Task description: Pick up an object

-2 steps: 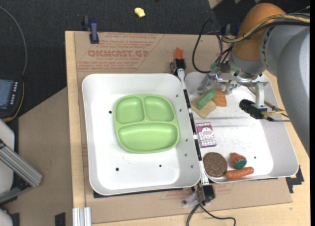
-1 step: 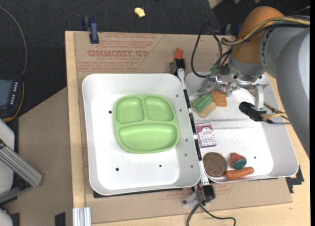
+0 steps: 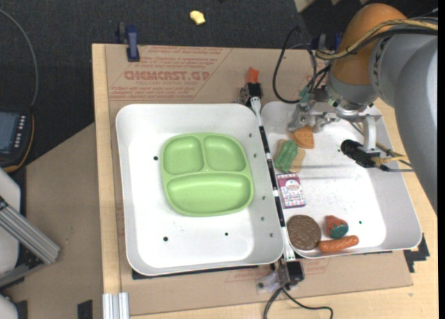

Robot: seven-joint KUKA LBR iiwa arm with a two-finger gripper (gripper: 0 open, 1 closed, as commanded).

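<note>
My gripper (image 3: 306, 120) hangs low over the far left corner of the right bin (image 3: 389, 206). Just below it, touching or nearly touching, lies a small orange wedge (image 3: 304, 137). I cannot see whether anything is held. Beside the wedge, against the bin's left wall, lies a green oblong piece (image 3: 285, 155). A pink and purple packet (image 3: 290, 190) lies nearer the front. At the front of this bin sit a brown round disc (image 3: 304, 231), a red piece with a green top (image 3: 336, 226) and an orange carrot (image 3: 338, 244).
The left bin (image 3: 139, 227) holds a green divided plate (image 3: 206, 174) in its middle. The grey arm with its orange band (image 3: 368, 39) comes in from the upper right above the right bin's far edge. A blue clamp (image 3: 130, 41) stands at the bench's far left corner.
</note>
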